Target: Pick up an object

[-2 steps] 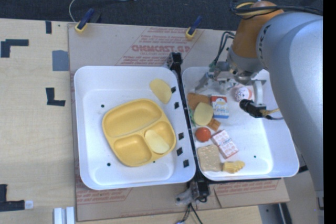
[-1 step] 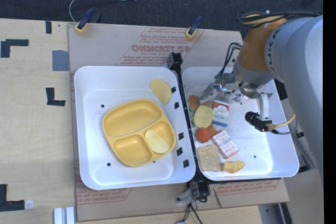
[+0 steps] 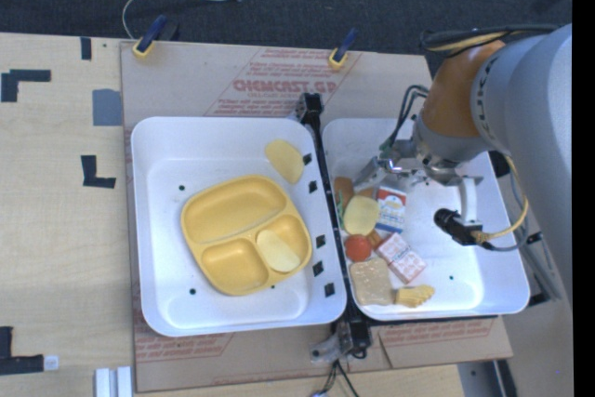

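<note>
Objects for picking sit in two white bins. In the left bin (image 3: 149,200) a yellow divided tray (image 3: 232,218) lies tilted, with a pale yellow disc (image 3: 277,249) resting in its lower right compartment. Just above and right of the tray, a second pale yellow piece (image 3: 284,159) lies on the bin floor near the divider between the bins.

The right bin (image 3: 502,288) holds a cluster along its left side: a yellowish round item (image 3: 361,216), a small white carton with blue and red print (image 3: 391,209) touching it, a red tomato-like ball (image 3: 358,247) below, a pink-and-white packet (image 3: 402,258), a tan cracker-like slab (image 3: 370,280) and a small yellow ridged piece (image 3: 415,296) near the front wall.

Above this cluster the gripper (image 3: 389,167) hangs over the carton; whether it is released or clenched cannot be told, and nothing visibly sits in it. The grey arm (image 3: 530,107) with its orange band (image 3: 456,93) enters from the right.
</note>
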You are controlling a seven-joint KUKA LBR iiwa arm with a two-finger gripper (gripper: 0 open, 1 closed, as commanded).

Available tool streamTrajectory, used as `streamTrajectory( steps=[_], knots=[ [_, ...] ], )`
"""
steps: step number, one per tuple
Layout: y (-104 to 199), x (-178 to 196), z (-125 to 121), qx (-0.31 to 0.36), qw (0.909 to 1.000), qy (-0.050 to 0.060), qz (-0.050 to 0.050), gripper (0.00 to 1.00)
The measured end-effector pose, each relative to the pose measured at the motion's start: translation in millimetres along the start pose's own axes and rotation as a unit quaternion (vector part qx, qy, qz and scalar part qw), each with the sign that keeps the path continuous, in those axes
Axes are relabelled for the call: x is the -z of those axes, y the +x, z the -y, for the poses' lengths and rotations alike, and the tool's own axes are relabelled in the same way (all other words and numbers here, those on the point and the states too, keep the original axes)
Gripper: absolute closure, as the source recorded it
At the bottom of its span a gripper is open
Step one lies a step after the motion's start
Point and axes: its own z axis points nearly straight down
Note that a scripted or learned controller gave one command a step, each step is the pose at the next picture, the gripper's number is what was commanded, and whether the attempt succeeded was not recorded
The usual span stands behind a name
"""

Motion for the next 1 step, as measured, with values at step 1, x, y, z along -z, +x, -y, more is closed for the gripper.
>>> streamTrajectory(
  steps=[1],
  knots=[
    [16.0, 0.2, -1.6, 0.001, 1.0, 0.0, 0.001, 0.0]
  ],
)
